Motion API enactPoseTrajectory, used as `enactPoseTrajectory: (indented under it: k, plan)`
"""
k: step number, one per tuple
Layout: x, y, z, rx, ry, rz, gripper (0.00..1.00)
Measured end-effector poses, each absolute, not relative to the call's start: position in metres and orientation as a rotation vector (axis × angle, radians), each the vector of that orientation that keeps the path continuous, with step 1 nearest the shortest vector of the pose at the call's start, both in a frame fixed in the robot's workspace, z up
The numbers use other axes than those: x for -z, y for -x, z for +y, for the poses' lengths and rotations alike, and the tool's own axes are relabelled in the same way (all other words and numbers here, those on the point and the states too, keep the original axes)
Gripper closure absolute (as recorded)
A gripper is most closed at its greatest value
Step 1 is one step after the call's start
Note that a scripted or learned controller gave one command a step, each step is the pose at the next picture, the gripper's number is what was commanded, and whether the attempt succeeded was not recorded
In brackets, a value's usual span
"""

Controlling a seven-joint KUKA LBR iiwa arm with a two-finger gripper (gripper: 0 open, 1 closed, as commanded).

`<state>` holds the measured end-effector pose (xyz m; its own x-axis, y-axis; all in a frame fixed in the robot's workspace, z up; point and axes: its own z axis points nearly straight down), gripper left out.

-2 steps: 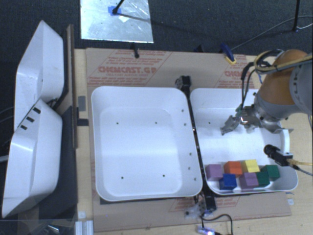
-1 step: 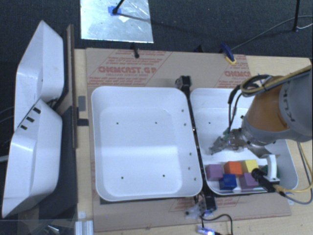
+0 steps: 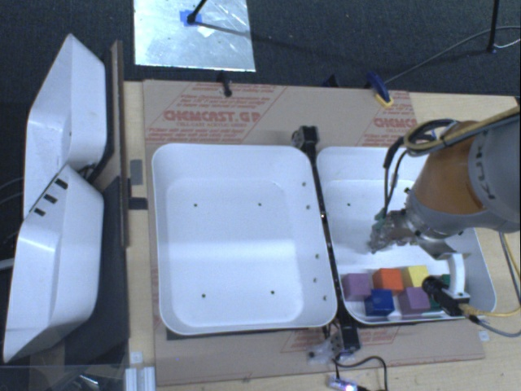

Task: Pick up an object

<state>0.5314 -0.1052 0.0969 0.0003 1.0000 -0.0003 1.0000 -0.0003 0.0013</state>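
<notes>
Several small blocks lie along the near edge of the right bin (image 3: pixel 350 194): a purple block (image 3: pixel 356 284), an orange block (image 3: pixel 389 278), a yellow block (image 3: pixel 418 275), a blue block (image 3: pixel 378 302) and a second purple block (image 3: pixel 413 300). My gripper (image 3: pixel 384 236) hangs over the middle of this bin, just behind the row of blocks and a little left of the orange one. The grey wrist and orange band hide the bin's right part. I see no block at the gripper's tip.
The left bin (image 3: pixel 167 218) stands beside the right one, with a black divider rail (image 3: pixel 326 235) between them. Both rest on a cardboard sheet (image 3: pixel 228 108). White covers (image 3: pixel 65 186) lie at the far left.
</notes>
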Motion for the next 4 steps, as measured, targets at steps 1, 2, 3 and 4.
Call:
enactPoseTrajectory:
  k: [1,2,3,4]
  plan:
    - [-0.086,-0.493,-0.096,0.0,-2.222,2.222,1.0]
    - [-0.21,-0.516,-0.123,-0.01,-2.215,2.214,1.0]
    - [-0.207,-0.556,-0.151,-0.001,-2.221,2.22,1.0]
    - [-0.214,-0.534,-0.115,-0.001,-2.218,2.224,1.0]
